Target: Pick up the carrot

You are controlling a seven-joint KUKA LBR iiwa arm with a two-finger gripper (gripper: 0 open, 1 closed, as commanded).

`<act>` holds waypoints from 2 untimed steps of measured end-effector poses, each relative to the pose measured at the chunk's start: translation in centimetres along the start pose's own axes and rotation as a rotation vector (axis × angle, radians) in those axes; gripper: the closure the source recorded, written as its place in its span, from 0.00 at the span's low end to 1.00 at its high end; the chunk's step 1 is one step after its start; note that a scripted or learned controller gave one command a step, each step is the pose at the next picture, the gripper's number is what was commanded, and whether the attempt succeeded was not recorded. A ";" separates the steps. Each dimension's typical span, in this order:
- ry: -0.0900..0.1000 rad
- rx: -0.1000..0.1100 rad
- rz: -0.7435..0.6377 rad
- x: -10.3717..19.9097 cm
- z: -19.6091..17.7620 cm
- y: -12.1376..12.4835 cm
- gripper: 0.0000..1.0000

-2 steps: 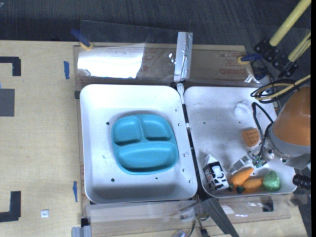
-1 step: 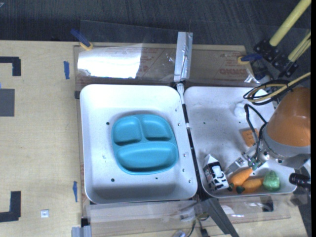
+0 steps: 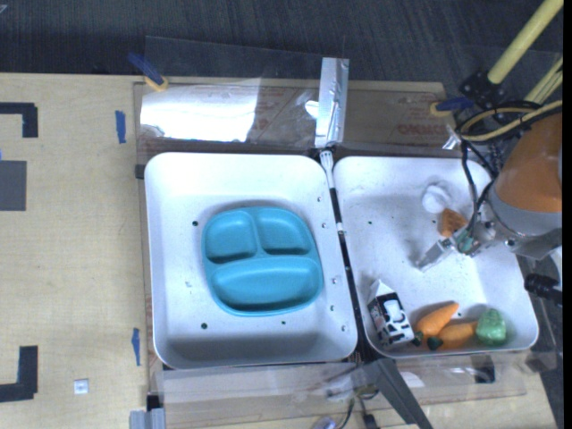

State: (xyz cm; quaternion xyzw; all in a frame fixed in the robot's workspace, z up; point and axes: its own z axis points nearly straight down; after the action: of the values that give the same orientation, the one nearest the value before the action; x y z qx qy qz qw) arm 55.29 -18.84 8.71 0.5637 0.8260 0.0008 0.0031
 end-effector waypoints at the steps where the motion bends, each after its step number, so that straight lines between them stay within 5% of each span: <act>1: 0.005 0.004 0.021 8.5 -3.8 -4.5 0.00; 2: 0.002 0.003 -0.160 1.0 -0.9 -7.5 0.00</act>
State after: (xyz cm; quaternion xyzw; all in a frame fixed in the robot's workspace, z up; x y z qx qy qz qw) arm 47.95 -20.66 9.56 0.4959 0.8684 -0.0003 0.0016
